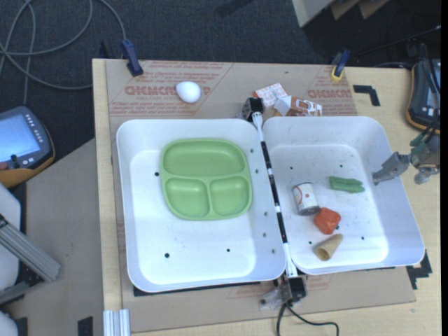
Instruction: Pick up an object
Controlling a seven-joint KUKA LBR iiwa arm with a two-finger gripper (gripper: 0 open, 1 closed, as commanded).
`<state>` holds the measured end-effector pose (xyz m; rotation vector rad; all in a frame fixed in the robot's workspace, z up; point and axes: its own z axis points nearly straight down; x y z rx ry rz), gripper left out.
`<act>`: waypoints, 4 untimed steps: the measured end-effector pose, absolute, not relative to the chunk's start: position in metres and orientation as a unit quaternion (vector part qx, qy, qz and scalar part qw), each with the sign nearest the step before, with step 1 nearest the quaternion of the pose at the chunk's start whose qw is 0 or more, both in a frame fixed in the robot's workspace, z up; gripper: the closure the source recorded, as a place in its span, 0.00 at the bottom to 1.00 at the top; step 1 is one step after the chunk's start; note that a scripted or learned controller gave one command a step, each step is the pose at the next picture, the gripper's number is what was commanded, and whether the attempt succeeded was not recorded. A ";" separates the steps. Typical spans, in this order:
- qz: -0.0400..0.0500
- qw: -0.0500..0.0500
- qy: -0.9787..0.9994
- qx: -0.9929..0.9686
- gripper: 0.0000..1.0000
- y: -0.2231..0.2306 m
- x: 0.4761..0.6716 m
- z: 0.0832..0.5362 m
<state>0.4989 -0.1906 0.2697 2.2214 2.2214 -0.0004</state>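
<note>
The grey two-finger gripper hangs over the right white bin's right rim, poised towards the green pickle-shaped toy; whether it is open, I cannot tell.

One fixed camera hangs above my bench and looks down on it at a slant, far enough back to take in both white bins whole, with bare floor and a cable beyond the far edge. The left bin and the right bin sit side by side across the middle of the view. I reach in from its right side, where my gripper shows just at the right bin's rim.
</note>
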 end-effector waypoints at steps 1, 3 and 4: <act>0.000 -0.001 0.707 0.707 0.00 -0.110 0.506 0.116; 0.000 0.000 0.707 0.707 1.00 -0.105 0.480 0.095; 0.000 0.000 0.707 0.707 1.00 -0.053 0.527 0.185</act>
